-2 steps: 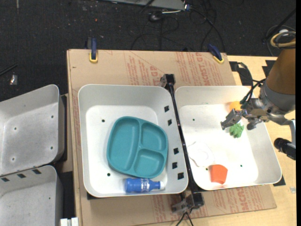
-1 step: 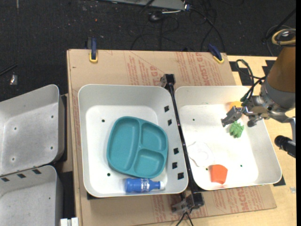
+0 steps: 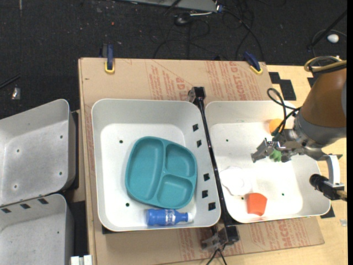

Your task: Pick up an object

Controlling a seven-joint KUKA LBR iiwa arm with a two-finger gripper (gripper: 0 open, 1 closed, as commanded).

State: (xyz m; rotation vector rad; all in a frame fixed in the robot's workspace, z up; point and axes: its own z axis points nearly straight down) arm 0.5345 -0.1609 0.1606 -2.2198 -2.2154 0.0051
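My gripper (image 3: 268, 150) hangs low over the right bin (image 3: 220, 127), near its middle right, on the grey arm with the orange band (image 3: 331, 95). A small green object (image 3: 275, 155) lies right at the gripper's tip; whether it is gripped I cannot make out. An orange-yellow object (image 3: 274, 125) sits just behind the gripper near the bin's back wall. An orange cup (image 3: 256, 203) stands at the bin's front. A white rounded object (image 3: 234, 181) lies left of the cup.
The left bin (image 3: 105, 148) holds a teal divided plate (image 3: 161, 171) and a blue bottle (image 3: 166, 217) lying along its front wall. A black divider (image 3: 205, 142) runs between the bins. Cables trail behind the arm.
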